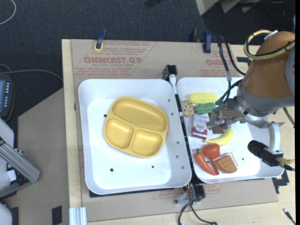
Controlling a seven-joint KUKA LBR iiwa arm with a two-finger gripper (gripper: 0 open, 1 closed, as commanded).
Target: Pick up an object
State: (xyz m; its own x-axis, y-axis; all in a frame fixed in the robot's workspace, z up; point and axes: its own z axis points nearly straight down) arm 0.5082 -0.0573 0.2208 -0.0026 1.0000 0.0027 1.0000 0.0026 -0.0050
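Gripper, finger state indeterminable, is hovering low in the right bin among corn, green vegetable, packet and banana; nothing is visibly being held, so the pick is seemingly pending.

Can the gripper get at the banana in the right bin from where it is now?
Probably yes. The gripper hangs just above the banana, with nothing lying over the fruit. The red pepper and small packet crowd its sides, so the fingers may nudge them on the way down.
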